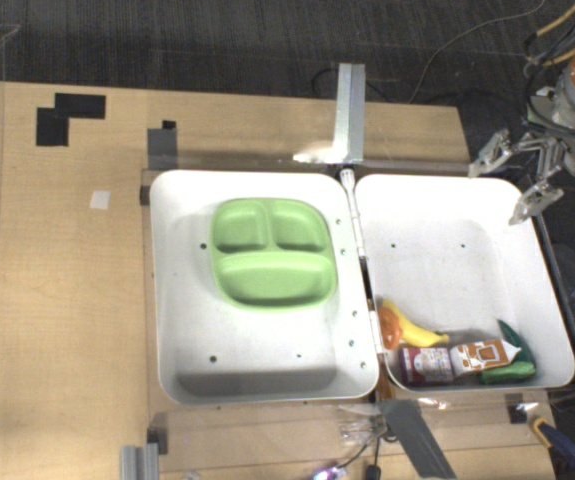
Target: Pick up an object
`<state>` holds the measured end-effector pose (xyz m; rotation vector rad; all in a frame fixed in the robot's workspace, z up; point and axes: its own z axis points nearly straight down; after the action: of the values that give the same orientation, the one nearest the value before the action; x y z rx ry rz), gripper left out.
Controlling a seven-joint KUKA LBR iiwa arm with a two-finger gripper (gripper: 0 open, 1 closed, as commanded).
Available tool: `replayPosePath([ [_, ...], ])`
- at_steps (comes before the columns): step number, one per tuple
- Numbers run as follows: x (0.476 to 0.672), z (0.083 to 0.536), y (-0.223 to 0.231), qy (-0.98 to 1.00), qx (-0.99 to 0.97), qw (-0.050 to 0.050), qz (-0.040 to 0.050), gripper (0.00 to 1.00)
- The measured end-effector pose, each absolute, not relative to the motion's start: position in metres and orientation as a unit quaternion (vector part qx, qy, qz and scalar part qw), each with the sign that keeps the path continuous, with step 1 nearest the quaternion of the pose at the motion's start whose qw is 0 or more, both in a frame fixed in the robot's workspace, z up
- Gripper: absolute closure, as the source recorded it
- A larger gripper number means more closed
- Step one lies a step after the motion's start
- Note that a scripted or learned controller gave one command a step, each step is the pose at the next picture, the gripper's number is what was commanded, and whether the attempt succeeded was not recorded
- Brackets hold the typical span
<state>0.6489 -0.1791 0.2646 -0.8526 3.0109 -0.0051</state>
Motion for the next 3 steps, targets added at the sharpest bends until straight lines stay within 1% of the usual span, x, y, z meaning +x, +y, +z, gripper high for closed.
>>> replayPosePath([
  [1,0.671,0.269,-0.186,0.964,-0.267,0.006,-0.0014,0.0],
  [2,0.659,0.176,-0.204,0.971,-0.241,0.005,-0.0008,0.0],
  [3,0.671,0.291,-0.204,0.934,-0.358,0.007,-0.0024,0.0],
])
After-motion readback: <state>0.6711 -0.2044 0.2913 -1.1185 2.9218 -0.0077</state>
